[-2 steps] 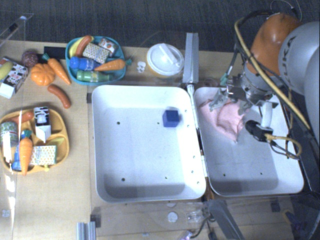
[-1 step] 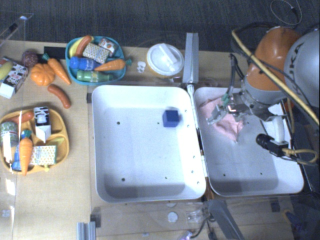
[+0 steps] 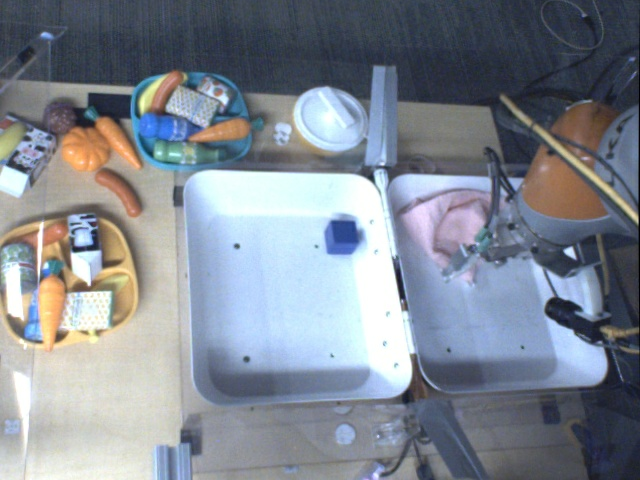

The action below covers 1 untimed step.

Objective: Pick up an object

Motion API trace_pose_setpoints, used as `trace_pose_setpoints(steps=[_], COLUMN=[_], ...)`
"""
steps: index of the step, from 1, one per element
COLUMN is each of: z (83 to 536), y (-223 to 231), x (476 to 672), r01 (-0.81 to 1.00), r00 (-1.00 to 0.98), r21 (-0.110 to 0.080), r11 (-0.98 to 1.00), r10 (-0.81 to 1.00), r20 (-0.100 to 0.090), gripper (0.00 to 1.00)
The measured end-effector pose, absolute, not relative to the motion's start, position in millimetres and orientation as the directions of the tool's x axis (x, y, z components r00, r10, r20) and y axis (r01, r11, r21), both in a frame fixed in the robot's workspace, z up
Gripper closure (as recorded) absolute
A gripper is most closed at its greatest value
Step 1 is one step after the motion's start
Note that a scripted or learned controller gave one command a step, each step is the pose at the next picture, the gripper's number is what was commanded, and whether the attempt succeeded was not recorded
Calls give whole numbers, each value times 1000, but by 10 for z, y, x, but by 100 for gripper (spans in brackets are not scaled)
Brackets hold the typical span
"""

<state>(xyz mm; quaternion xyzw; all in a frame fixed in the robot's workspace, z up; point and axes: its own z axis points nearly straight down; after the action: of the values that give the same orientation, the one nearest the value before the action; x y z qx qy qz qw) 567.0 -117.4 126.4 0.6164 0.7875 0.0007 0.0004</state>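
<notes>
Hand [image 3: 466,264] low over the right bin [image 3: 520,363] beside the pink cloth [image 3: 450,223], grip state unclear to us; we judge it mid-reach, needing a closing descent onto the cloth.

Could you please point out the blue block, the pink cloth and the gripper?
Blue block [image 3: 342,236], camera view, middle of its top face.
Pink cloth [image 3: 447,220], camera view, centre of the bunched fabric.
Gripper [image 3: 462,265], camera view, between its tips.
</notes>
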Motion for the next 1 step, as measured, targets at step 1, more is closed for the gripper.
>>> trace_pose_setpoints(steps=[1], z=[1375], y=[-1161], x=[5688], r01=[971], r00=[-240], r21=[7], r11=[240], r10=[971], r20=[-1], gripper=[100])
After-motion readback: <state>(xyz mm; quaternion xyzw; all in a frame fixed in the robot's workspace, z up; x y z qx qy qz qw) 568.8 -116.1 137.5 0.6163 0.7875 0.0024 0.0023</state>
